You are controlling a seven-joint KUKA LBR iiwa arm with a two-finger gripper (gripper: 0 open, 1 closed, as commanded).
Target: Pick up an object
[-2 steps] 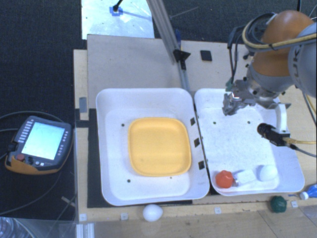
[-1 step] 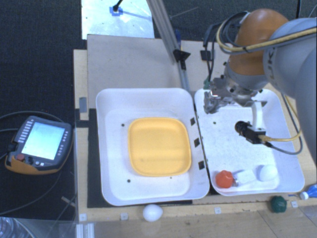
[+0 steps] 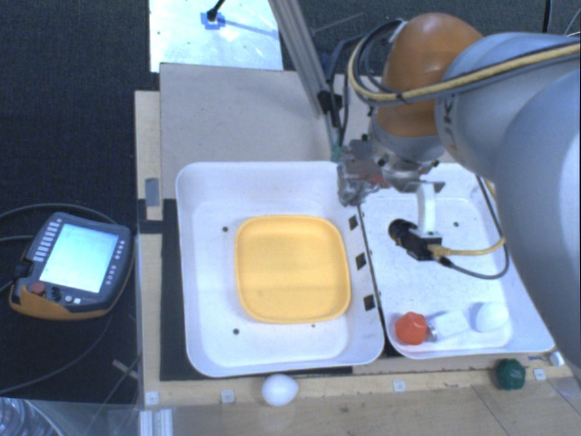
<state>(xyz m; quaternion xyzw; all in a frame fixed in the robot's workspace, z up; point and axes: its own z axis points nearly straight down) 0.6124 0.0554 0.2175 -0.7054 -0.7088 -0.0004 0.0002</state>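
Findings, by item. The left bin and right bin stand side by side with walls touching. Hazard: I, the gripper, hang over that shared wall near its far end, and a straight descent would likely strike the rim. Both are smooth white plastic, shallow, with rounded corners. I hold nothing that can be seen, and how far open I am cannot be told (my own housing blocks the view). The yellow plate lies flat in the middle of the left bin. Hazard: its low lip gives little to pinch, so it may slide or tip. It is a matte rounded square, probably plastic. The white ball, orange-red ball and small white piece between them sit in a row by the right bin's near wall. Hazard: round, smooth surfaces tend to squirt out, and wall and neighbours crowd a closing. A white egg shape and green ball lie on the bench outside the bins.
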